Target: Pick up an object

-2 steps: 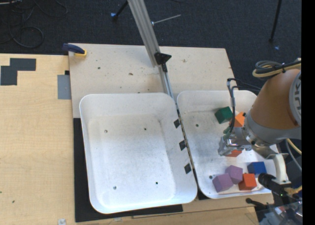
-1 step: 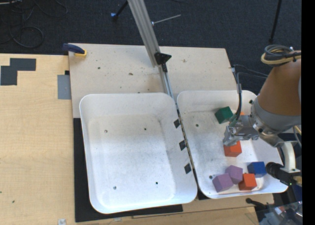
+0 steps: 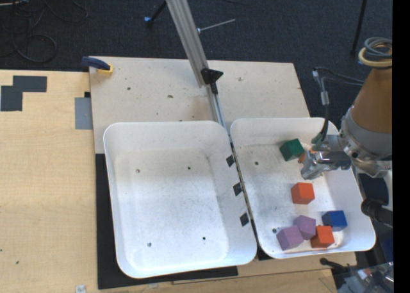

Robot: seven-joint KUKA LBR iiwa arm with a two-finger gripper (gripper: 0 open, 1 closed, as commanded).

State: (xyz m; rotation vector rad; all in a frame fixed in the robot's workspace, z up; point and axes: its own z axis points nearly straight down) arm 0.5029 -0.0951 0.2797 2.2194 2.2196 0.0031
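**Blocks all in the right bin, none lifted yet**

Blocks for picking lie scattered in the right bin (image 3: 256, 133), and each one appears to rest on the bin floor. A green block (image 3: 291, 149) sits toward the far side, just beside the tool (image 3: 315, 162). An orange block (image 3: 302, 193) lies alone near the middle. At the near right corner a small cluster is packed close: two purple blocks (image 3: 296, 232), a second orange block (image 3: 323, 236) touching them, and a blue block (image 3: 334, 219) just behind that.

The tool hangs low over the far right part of this bin, between the green block and the bin's right wall, on the grey arm (image 3: 368, 133) with its orange band reaching in from the right. A sliver of orange shows at the tool's tip, but it is too small to tell whether that is another block or part of the hardware. Whether the tool is spread or pressed together I cannot tell, and nothing can be seen between its parts.

Judged from this, the pick is not done: no block is visibly raised or gripped. Closing on a block and lifting it clear both seem to remain. The left bin (image 3: 128, 150) sits alongside on the counter (image 3: 160, 86).
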